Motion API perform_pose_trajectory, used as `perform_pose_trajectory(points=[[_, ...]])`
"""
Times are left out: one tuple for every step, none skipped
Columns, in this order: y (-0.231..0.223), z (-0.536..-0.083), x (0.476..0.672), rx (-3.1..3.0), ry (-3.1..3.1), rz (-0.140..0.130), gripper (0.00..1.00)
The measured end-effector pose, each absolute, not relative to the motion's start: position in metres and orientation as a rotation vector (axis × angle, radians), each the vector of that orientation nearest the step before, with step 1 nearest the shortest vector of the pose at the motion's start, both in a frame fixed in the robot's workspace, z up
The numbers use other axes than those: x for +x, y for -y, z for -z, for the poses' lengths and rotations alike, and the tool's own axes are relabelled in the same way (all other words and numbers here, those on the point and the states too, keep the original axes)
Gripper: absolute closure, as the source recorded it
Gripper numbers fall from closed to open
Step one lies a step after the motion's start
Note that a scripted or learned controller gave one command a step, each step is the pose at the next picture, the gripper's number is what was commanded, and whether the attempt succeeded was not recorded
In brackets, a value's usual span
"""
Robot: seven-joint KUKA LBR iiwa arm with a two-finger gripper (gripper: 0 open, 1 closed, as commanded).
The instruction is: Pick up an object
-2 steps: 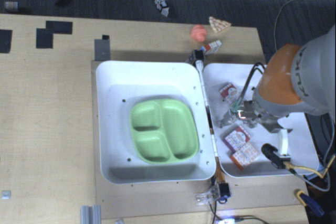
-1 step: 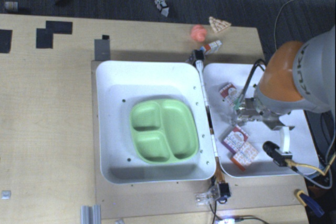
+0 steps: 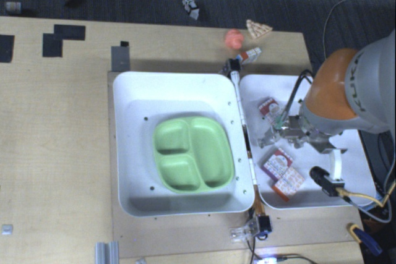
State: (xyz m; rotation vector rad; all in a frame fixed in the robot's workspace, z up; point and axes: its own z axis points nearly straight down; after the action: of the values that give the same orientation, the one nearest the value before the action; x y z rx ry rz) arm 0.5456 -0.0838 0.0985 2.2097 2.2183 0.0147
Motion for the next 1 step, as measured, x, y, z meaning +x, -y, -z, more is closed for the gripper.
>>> perform_pose_trajectory(points=[[0.0831, -0.109, 0.5467, 2.207, -2.219, -0.019, 1.0]])
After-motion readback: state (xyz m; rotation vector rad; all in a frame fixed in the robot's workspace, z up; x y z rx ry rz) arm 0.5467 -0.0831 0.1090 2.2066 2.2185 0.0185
